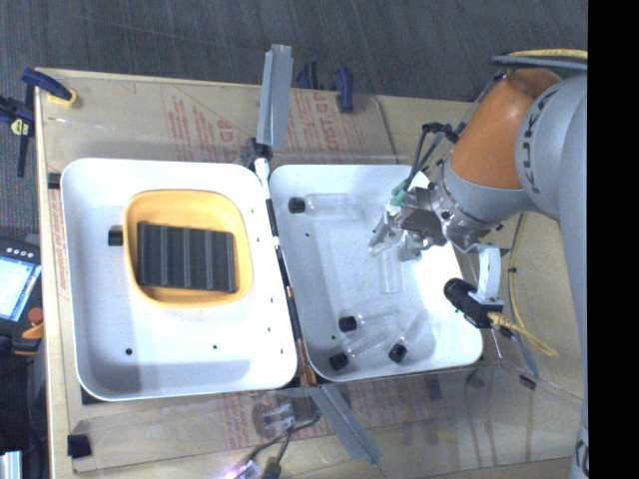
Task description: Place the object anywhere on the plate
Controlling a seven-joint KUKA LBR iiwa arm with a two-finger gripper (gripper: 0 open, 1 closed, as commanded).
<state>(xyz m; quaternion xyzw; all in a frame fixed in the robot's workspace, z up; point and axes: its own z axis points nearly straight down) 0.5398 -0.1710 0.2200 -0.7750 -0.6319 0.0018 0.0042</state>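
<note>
A yellow plate (190,208) lies in the left bin (90,347), and a dark grey ribbed block (188,257) rests on its middle. My gripper (397,236) hangs low over the upper right part of the right bin (319,267). Just below it lies a clear tube (389,277) on the bin floor. Whether the gripper touches the tube I cannot tell.
A small black piece (116,236) sits at the plate's left rim. In the right bin, a clear tube with a black cap (297,206) lies at the top left. Clear pieces with black caps (347,322) (337,360) (397,350) cluster near the front wall.
</note>
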